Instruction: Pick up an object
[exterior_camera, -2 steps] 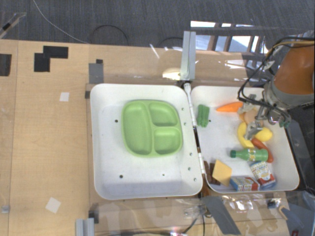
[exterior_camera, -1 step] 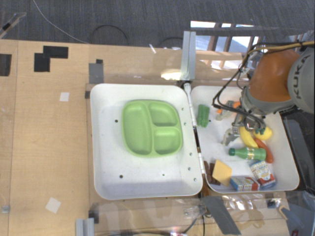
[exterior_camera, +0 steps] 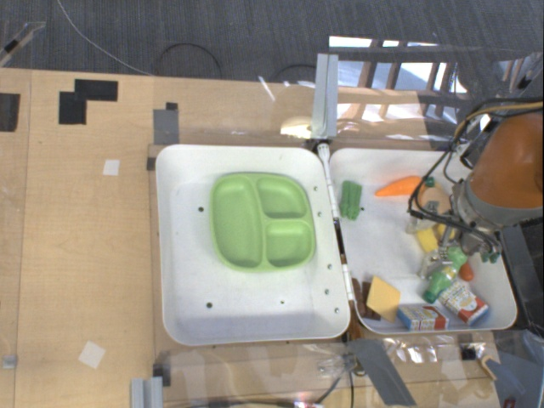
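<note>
**No readable text in the bins**

No word, brand, number or sign can be read anywhere. Just below the gripper (exterior_camera: pixel 449 253), a small carton (exterior_camera: pixel 466 302) with red, white and blue printing lies in the right bin (exterior_camera: pixel 374 228); its print is too small and blurred to make out. Beside it, to the gripper's lower left, a red and white box (exterior_camera: pixel 422 317) also carries markings that cannot be read
</note>
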Robot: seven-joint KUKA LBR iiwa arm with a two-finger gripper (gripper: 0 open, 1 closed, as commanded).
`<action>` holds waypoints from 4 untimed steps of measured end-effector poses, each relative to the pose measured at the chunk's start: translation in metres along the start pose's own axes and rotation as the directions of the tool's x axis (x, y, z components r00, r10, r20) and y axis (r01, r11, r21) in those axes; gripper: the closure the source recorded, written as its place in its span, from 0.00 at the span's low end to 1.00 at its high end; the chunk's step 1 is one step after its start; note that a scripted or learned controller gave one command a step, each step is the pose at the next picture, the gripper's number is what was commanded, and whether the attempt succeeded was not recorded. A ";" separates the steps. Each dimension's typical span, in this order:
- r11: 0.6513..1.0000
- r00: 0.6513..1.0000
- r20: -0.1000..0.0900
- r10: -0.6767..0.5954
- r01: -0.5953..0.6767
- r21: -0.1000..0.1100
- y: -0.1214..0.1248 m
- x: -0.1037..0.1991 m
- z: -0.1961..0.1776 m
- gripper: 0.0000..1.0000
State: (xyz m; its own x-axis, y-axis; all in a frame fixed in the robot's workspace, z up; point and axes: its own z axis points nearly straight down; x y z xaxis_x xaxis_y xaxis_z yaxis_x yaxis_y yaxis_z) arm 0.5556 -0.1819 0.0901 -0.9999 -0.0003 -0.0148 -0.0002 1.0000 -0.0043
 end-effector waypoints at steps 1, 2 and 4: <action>0.996 0.996 0.006 -0.092 0.092 0.000 0.046 0.055 -0.002 0.00; 0.994 0.994 -0.006 0.105 -0.105 -0.005 0.095 -0.108 0.001 0.00; 0.999 0.999 0.000 -0.036 0.036 -0.002 0.037 -0.080 -0.056 0.00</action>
State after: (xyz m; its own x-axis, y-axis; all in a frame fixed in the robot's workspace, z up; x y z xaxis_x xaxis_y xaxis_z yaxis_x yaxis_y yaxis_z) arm 0.6353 -0.1443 0.1469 -0.9992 -0.0366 -0.0147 -0.0365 0.9993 -0.0032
